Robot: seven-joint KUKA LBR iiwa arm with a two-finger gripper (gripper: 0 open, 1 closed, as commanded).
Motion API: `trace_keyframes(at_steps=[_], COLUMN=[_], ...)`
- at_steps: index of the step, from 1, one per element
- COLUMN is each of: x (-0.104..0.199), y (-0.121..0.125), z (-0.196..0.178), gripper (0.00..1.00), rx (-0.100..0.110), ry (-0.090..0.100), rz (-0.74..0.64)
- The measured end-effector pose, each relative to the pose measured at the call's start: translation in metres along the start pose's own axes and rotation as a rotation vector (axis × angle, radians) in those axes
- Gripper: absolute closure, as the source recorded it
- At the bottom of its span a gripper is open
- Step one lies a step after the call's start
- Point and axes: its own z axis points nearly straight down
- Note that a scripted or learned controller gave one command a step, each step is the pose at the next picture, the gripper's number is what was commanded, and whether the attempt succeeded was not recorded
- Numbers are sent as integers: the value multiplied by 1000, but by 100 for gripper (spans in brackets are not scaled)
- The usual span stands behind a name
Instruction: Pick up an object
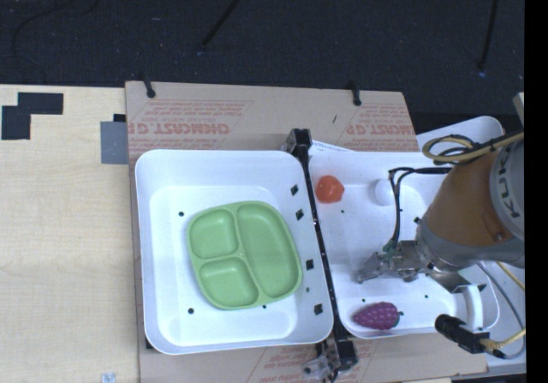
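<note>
In the right bin (pixel 351 236) lie an orange-red ball-like object (pixel 330 189) at the back left, a small white ball (pixel 382 191) at the back, and a purple bunch of grapes (pixel 377 315) near the front edge. My gripper (pixel 374 269) hangs low over the bin's middle, just above and behind the grapes and well in front of the orange object. Nothing shows between its fingers. The arm's grey and orange wrist (pixel 467 210) covers the bin's right part.
The left bin (pixel 163 287) holds a green divided plate (pixel 244 254) with three compartments. A black divider (pixel 312 244) runs between the bins. Cables (pixel 398 201) loop from the wrist over the right bin's back. Cardboard lies beneath both bins.
</note>
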Motion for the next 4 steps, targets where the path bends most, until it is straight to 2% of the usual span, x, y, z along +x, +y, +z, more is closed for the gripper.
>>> trace_keyframes(at_steps=[1,2,3,4], x=[-1,-12,-7,-8], y=[0,-2,5,5], z=[-12,-60,-120,-127], gripper=[100,100,100,100], rx=[0,-6,-9,-4], ry=[0,-2,-2,-1], rz=[6,4,-2,-1])
